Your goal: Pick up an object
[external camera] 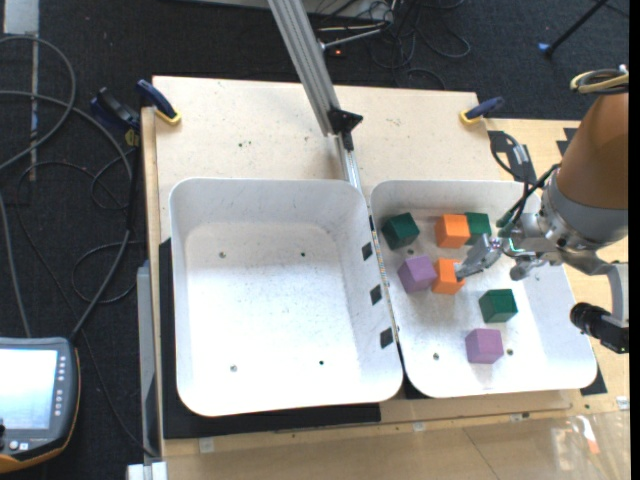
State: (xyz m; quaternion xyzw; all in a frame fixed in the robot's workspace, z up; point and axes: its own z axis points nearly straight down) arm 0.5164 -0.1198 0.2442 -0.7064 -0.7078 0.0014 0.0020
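Observation:
The right bin (560, 368) holds several small blocks. Along its far side sit a green block (400, 230), an orange block (452, 230) and a second green block (479, 224). Nearer the middle, a purple block (417, 272) lies beside another orange block (445, 279). A third green block (497, 305) and a second purple block (484, 345) lie toward the front. My gripper (472, 264) reaches in from the right, low over the bin, its tip right at the right side of the middle orange block and partly covering it.
The left bin (190, 268) sits beside the right one, sharing a ridge at the middle. A slanted metal rail (305, 53) crosses the back of the bench. Clamps mark the bench's back corners, and a pendant lies at the lower left.

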